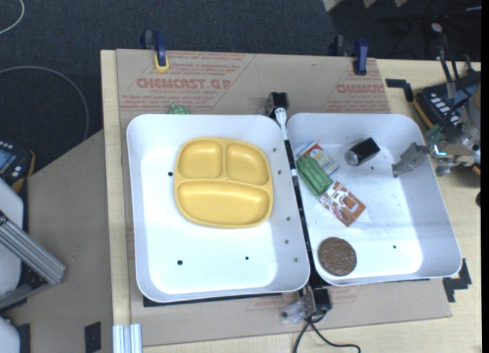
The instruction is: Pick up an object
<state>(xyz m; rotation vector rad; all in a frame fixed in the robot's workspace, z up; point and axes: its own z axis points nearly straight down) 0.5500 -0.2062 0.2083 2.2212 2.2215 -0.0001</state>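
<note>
The right bin (412,260) holds several small objects. A green bar-shaped item (312,173) lies near its left wall, with a white card or packet (318,153) under its far end. A red-and-white packet (344,203) lies just below them. A black and silver cylinder (362,151) rests at the back middle. A brown round disc (337,256) sits at the front left corner. My gripper (414,157) reaches in over the bin's right rim, to the right of the cylinder and apart from it. I see nothing held in it.
The left bin (153,214) holds a yellow divided plate (224,182). A black bracket (278,103) stands between the bins at the back. Blue clamps (159,44) (361,55) pin the brown board. Cables and equipment crowd the right edge (451,107).
</note>
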